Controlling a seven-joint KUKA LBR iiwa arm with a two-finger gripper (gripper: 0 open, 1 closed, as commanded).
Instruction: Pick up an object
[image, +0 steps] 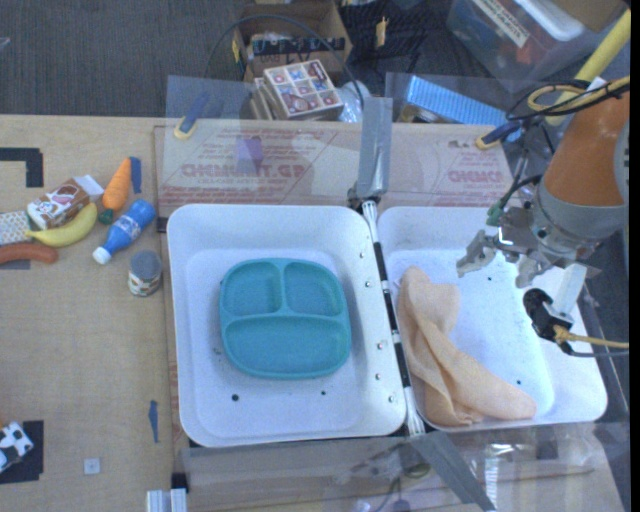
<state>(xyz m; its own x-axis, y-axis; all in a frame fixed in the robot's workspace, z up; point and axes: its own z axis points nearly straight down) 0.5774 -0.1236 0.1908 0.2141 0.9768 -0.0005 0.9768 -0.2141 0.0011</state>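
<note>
Two white bins (190, 300) – one teal tray (285, 317), one tan cloth (450, 360) – claw (505, 255) spread, pinching nothing

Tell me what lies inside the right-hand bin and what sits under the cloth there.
Inside the right bin lies a crumpled peach cloth along its left side, with the claw above the bin floor. Whatever is beneath the cloth is covered, so I cannot tell.

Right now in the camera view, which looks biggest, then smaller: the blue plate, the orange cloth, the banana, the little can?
1. Blue plate
2. Orange cloth, looks only slightly smaller than the plate
3. Banana
4. Little can
</note>
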